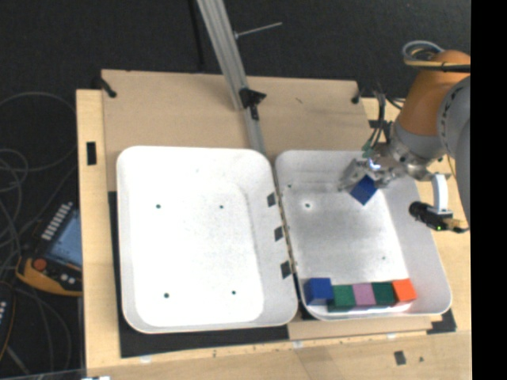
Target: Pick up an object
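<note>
One blue cube sits pinched between the fingers of the gripper, hanging above the right bin near that bin's far right corner. It looks tilted, one corner pointing down, and appears clear of the bin floor, though the slanted view makes the gap hard to judge. By that reading the grasp is made and the lift is the step in hand. The next move calls for a steady rise straight up from the bin, with the pinch kept firm: a cube held on a tilt may twist or slip out if the arm swings quickly.

Along the near wall of the right bin lie five more blocks in a row, touching or nearly so: blue, green, pink, dark green and orange. They are well apart from the gripper and out of its way. The left bin lies beside the right bin, their walls meeting along a hinged seam. Both rest on the counter, and a metal pole rises from its far side, beyond the bins.
</note>
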Tool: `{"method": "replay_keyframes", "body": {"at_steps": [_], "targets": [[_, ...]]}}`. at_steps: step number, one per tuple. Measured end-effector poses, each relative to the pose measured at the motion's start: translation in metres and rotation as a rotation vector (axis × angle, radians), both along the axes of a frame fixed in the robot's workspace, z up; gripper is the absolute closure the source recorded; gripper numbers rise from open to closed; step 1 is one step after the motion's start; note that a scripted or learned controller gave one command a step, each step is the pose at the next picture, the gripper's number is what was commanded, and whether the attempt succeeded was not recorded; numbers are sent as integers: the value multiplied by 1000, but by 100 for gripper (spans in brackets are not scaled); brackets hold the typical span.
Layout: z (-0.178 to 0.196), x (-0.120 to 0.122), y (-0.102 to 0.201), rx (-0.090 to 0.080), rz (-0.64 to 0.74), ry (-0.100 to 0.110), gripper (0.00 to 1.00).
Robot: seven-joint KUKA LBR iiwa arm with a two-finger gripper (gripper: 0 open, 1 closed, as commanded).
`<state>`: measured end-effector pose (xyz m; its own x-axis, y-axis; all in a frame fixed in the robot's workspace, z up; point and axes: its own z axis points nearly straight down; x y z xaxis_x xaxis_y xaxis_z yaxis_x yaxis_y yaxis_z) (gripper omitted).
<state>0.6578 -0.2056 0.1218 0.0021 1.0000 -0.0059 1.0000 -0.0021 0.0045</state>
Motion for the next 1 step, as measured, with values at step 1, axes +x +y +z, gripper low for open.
{"method": "replay_keyframes", "body": {"at_steps": [1], "targets": [[-7, 8, 1, 4, 2, 4, 0]]}}
